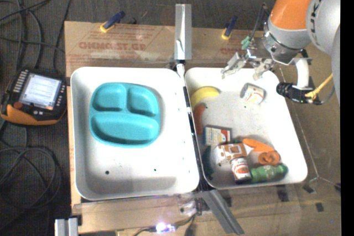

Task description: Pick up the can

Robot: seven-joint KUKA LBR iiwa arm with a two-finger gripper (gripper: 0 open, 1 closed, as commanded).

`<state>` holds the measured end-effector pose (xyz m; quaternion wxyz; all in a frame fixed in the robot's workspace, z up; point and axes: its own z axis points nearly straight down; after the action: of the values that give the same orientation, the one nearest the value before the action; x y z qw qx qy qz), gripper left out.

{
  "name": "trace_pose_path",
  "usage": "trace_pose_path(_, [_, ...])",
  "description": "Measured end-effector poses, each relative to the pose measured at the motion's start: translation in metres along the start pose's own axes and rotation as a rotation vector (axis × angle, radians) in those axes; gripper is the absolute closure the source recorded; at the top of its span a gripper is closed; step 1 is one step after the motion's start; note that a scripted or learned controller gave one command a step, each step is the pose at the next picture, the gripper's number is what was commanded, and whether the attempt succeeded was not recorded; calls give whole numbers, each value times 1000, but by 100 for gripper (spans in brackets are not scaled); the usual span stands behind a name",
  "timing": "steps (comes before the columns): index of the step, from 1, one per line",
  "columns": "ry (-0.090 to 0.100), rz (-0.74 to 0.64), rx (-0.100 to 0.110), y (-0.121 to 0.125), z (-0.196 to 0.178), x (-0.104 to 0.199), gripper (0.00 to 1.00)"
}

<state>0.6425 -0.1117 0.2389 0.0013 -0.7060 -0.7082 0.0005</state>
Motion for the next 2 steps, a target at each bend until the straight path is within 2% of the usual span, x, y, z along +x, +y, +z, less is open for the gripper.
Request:
trace_pose_path(1, [-2,181,1,3,44,-90,0])
trace_pose_path(2, [-5,131,1,4,65,-83,0])
